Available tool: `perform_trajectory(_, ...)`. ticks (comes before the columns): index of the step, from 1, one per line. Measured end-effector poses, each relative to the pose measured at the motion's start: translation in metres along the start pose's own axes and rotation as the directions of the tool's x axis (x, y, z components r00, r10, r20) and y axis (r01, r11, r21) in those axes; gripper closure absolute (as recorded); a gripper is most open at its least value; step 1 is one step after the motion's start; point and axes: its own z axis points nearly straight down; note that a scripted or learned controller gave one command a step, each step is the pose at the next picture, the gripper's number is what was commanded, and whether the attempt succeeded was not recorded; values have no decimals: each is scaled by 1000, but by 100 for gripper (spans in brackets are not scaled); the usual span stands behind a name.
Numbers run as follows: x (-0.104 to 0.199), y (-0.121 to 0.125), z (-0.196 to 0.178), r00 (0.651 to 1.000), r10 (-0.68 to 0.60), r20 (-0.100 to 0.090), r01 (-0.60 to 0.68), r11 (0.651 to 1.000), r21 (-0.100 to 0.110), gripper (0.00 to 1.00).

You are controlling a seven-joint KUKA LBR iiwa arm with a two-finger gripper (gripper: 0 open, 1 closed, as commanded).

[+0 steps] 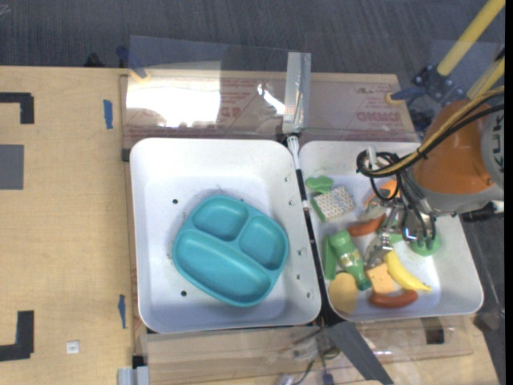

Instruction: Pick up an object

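Observation:
The right bin (469, 283) holds a heap of toy food. A green bottle (346, 255) lies beside a yellow round fruit (343, 292). A banana (405, 273), an orange block (382, 278) and a red sausage (393, 299) sit at the front. Further back lie a checkered pad (334, 203), a green leaf piece (319, 184) and a red piece (365, 225). My gripper (383, 243) reaches down into the middle of this heap, just above the banana and the orange block. Cables and the wrist hide its tips.
The left bin (160, 175) carries a teal divided plate (231, 249). A clear panel with a metal post (296, 95) stands behind the bins. A small green piece (426, 244) lies under the wrist at the right. The orange arm band (453, 159) overhangs the right bin's back corner.

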Motion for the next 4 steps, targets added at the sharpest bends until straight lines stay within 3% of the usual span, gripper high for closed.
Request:
perform_trajectory(1,-15,25,0,981,193,4,-193,981,-1,0)
perform_trajectory(2,48,12,-1,986,165,2,-165,986,-1,0)
perform_trajectory(3,43,13,-14,986,164,18,-164,986,-3,100)
perform_trajectory(4,43,13,-13,986,164,16,-164,987,-3,0)
